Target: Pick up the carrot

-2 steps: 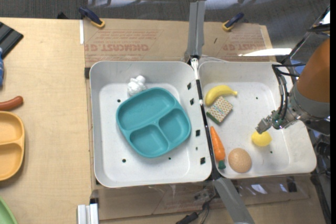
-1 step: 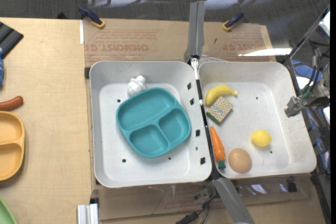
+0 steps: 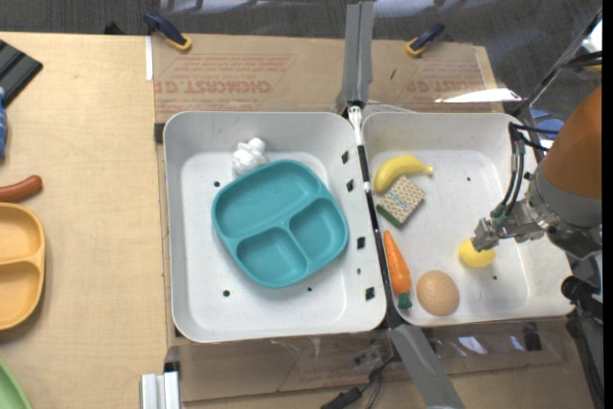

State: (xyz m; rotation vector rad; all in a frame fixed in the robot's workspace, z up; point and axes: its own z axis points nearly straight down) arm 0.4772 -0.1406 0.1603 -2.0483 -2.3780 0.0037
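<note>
One gripper (image 3: 487,236) sits low over a lemon (image 3: 476,253); finger state unreadable, can't tell any hold. Carrot (image 3: 396,263) lies well left of it by the bin wall (image 3: 375,235), beside an egg (image 3: 437,292). Risk: grabbing the lemon, or fingers jamming on the wall.

Smooth, faintly glossy plastic — the teal plate (image 3: 279,223) and white bins (image 3: 182,235); matt brown cardboard (image 3: 249,77) at twelve o'clock — printed.

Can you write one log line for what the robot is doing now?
gripper: above lemon | carrot: untouched, right bin's left wall | grasp: none yet
</note>
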